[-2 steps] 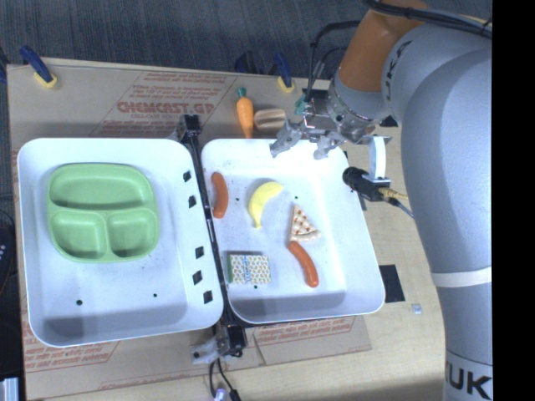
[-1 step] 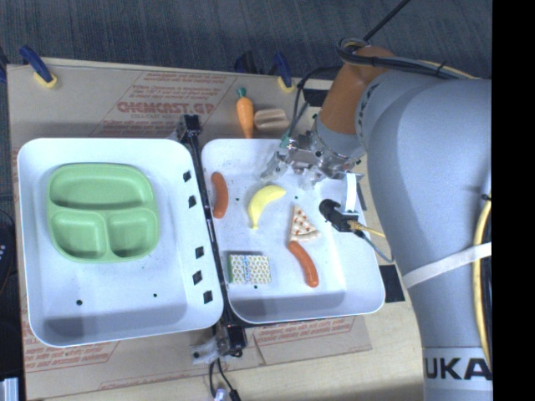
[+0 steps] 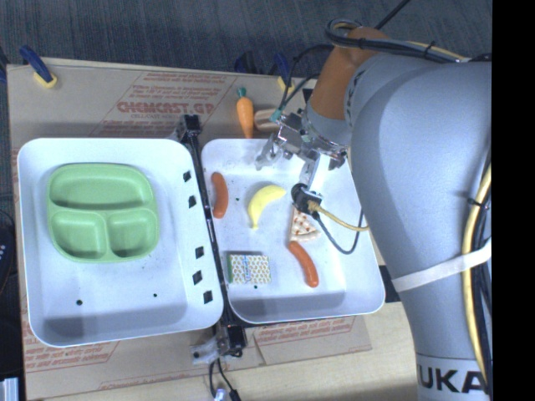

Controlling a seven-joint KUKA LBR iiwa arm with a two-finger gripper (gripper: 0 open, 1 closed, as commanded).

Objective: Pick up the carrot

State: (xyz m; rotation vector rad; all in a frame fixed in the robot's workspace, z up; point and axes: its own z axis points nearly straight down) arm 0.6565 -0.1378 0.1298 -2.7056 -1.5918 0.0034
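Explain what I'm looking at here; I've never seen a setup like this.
One camera looks down at a slant on a bench. The big grey arm reaching in from the right is a robot; its claw hangs over the right bin. That bin holds a banana, two sausages, a pizza slice and a small patterned packet. The left bin holds a green divided plate. The carrot lies outside, on cardboard behind the right bin. Nothing is visibly held.
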